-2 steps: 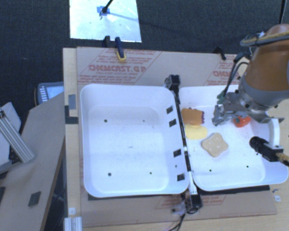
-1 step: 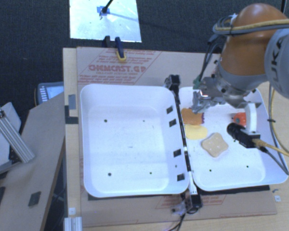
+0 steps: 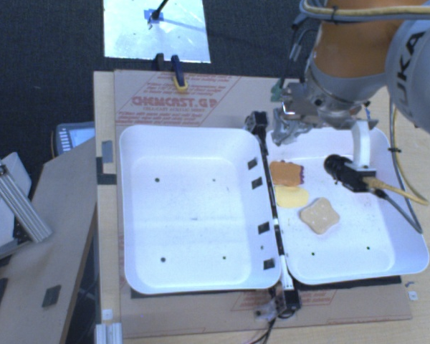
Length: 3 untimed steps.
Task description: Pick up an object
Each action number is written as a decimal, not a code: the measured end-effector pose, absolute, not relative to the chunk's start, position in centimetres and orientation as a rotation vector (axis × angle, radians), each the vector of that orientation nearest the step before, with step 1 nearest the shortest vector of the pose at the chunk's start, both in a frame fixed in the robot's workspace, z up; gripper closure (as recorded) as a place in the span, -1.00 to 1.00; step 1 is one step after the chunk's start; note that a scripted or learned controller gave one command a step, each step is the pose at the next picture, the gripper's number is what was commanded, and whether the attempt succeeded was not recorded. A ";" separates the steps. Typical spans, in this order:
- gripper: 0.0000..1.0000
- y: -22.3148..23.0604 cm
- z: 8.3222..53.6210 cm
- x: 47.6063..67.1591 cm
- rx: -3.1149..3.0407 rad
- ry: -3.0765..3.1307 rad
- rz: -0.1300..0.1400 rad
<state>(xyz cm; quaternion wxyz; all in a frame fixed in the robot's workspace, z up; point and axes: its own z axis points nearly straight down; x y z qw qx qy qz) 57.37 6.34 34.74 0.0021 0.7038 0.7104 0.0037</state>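
The right bin (image 3: pixel 387 253) holds three small things near its left wall: an orange-brown block (image 3: pixel 286 173), a flat pale yellow piece (image 3: pixel 292 197) just below it, and a tan toast-shaped piece (image 3: pixel 319 216) further toward the front. My gripper (image 3: pixel 285 134) hangs above the bin's back left corner, just behind the orange-brown block. I see nothing between its fingers, and their spacing is too unclear to read.
The left bin (image 3: pixel 193 206) sits beside the right one, divided by black clips (image 3: pixel 261 185). A black cylinder with a yellow cable (image 3: pixel 351 173) hangs off the arm over the right bin. A cardboard sheet (image 3: pixel 175 99) lies behind the bins.
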 end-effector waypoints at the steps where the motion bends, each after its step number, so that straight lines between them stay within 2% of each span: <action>1: 1.00 10.7 34.6 52.8 2.213 2.232 0.002; 2: 1.00 10.7 43.1 48.6 2.211 2.226 0.016; 3: 1.00 16.6 47.8 48.7 2.209 2.231 0.012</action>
